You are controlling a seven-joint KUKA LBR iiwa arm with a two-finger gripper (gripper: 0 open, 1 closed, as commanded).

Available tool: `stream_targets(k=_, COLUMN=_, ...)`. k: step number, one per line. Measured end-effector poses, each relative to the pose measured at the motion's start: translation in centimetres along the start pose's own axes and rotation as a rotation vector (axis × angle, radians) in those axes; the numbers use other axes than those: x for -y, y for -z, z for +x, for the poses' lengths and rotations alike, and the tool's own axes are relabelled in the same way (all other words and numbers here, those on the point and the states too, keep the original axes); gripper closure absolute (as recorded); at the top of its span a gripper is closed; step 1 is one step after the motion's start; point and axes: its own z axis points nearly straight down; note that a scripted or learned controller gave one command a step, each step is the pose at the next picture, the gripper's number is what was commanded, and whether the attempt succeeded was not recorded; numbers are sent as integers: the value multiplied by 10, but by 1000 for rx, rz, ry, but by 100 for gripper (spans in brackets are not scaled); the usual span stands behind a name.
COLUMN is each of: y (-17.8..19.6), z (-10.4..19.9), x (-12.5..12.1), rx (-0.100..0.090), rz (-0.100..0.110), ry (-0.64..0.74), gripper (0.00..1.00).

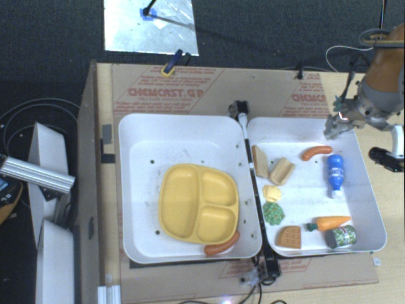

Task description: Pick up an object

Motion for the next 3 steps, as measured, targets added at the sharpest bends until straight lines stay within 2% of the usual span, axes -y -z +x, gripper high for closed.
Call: stream_targets(k=3, y=0, z=0, x=0, rx=0, rz=0, ry=0, gripper=0)
